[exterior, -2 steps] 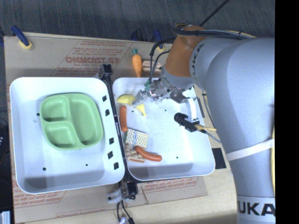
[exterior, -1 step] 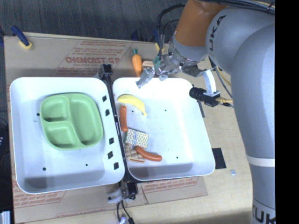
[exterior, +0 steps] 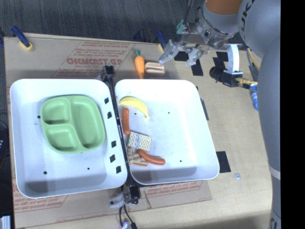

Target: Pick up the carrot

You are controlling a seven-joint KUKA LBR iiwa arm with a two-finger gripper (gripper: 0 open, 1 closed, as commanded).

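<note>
The carrot [exterior: 139, 66], orange with a green top, lies on the cardboard just behind the far rim of the right bin [exterior: 190, 128], outside both bins. My gripper [exterior: 179, 56] hangs above the bench to the carrot's right, past the bin's far edge. Its fingers [exterior: 166, 54] are spread open and nothing is between them.
A small brown-and-pink bun-like item [exterior: 154, 68] sits right beside the carrot. The right bin holds a banana [exterior: 134, 105], two sausages [exterior: 126, 120] [exterior: 152, 158] and a patterned cracker [exterior: 139, 141]. A green divided plate [exterior: 72, 123] lies in the left bin [exterior: 24, 142].
</note>
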